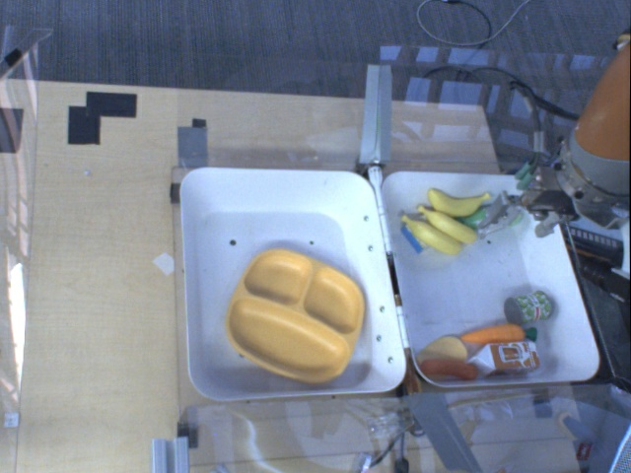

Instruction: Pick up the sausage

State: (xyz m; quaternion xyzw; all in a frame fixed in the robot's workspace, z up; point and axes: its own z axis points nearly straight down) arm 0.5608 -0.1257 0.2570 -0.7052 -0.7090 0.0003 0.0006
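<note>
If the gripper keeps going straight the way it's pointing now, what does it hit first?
Probably the bananas. The gripper points left across the right bin toward them; height is unclear, so it might pass above. The sausage lies off that line.

Two bins sit side by side on the bench: the left bin [197, 264] holds a sectioned tray [296, 313] toward its 6 o'clock side. In the right bin [582, 343], bananas [446, 220] lie at 11 o'clock, with the gripper [513, 210] just beside them at their 3 o'clock. A can [529, 308] rests at 4 o'clock; a carrot [493, 335], a carton [508, 359] and the sausage [449, 369] crowd the 6 o'clock edge.
</note>
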